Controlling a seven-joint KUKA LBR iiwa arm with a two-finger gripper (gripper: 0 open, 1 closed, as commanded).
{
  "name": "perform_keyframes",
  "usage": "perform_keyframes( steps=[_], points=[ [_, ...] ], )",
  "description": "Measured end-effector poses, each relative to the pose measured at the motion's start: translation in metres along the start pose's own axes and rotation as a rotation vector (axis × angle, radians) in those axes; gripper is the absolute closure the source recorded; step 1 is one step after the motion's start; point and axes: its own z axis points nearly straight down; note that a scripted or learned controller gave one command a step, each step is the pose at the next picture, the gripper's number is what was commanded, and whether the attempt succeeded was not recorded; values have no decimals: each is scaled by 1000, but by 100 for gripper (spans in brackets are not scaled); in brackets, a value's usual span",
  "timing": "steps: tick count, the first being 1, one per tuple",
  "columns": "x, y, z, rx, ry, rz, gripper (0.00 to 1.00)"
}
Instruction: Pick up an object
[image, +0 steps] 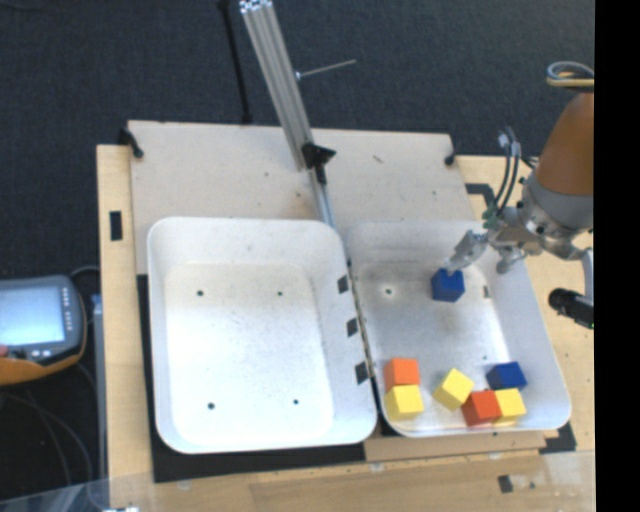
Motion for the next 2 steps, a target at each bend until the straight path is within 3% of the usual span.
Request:
perform_keyframes(
  steps=[1, 2],
  points=[
    [-4, 40, 65, 3, 2, 1, 0],
    [9, 15, 113, 1, 1, 6, 0]
  ],
)
